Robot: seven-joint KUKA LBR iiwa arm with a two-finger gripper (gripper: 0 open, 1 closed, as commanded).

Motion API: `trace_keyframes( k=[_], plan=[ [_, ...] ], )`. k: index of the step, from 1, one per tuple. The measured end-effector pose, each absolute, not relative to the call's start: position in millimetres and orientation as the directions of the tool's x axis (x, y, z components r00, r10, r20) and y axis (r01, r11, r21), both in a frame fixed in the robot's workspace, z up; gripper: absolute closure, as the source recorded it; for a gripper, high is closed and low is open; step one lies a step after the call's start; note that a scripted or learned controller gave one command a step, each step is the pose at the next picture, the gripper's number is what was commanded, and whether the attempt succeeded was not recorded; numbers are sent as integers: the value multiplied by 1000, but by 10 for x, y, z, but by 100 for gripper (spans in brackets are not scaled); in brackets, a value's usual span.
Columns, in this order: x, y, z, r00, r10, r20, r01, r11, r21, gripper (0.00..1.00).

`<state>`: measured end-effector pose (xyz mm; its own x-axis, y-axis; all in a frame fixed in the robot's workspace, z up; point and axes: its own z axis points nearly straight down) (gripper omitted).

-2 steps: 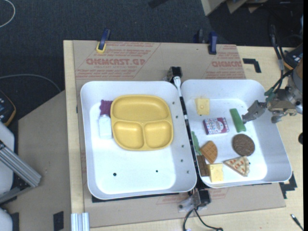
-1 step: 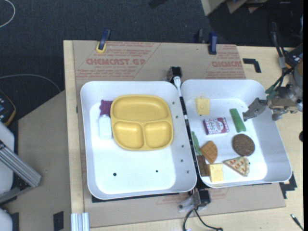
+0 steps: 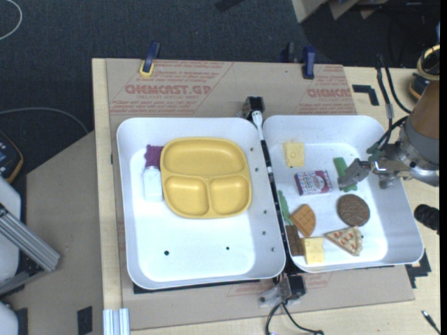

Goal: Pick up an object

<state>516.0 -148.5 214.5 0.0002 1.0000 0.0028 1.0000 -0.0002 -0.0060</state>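
Camera view showed the right bin (image 3: pixel 398 253) holding my likeliest target, the brown cookie (image 3: pixel 353 209), lying flat just nearer than my gripper (image 3: pixel 351 175), with a pizza slice (image 3: pixel 345 240) nearer still. It looked light, stiff and thin (little edge to pinch), so I judged its rim the place to grip. Whether my jaws stood apart, I could not tell. Farther off sat a yellow cheese block (image 3: pixel 295 154).
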Motion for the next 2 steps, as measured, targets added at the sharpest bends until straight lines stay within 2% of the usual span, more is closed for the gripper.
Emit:
trace_keyframes(
  k=[2],
  plan=[
    [5209, -1527, 1118, 0, 1000, 4, 1000, 0, -7, 0]
  ],
)
